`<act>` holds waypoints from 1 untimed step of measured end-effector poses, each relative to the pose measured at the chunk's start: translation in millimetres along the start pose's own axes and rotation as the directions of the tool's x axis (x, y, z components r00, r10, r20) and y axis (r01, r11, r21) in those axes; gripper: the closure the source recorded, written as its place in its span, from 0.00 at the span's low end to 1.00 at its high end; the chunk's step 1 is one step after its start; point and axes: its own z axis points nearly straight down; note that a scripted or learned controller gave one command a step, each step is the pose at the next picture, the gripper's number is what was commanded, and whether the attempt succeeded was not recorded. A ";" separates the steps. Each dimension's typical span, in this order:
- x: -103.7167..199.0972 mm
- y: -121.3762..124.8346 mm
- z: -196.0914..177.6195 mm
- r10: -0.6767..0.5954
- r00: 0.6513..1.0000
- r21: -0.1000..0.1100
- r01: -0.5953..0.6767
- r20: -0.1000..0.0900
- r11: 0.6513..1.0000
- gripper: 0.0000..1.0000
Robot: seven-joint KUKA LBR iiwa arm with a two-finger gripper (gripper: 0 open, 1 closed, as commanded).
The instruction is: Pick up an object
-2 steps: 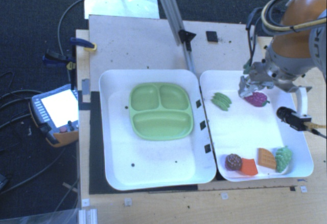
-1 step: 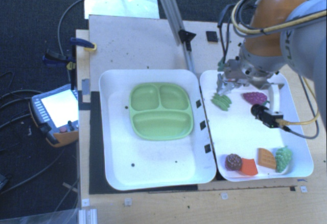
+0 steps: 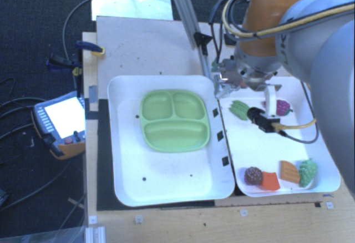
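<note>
The arm [image 3: 324, 42] is a chunky KUKA iiwa, all smooth rounded casing in a light bluish grey with a bit of a sheen, no hard edges anywhere. Above the wrist there's a glossy orange band [image 3: 266, 6] that bulges out kind of like a dome. A bundle of cables [image 3: 228, 20] loops round it, a couple of black ones plus a yellow one. Under the orange bit it goes darker grey, then bare silvery metal at the gripper [image 3: 226, 84], which looks blocky and slightly shiny.

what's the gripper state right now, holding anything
Gripper: cannot be told whether open or closed; no object visibly held; it is at the far edge of the right bin.
</note>
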 end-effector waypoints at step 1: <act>52.4 4.8 7.0 0.000 1.000 0.001 0.000 -0.001 1.000 1.00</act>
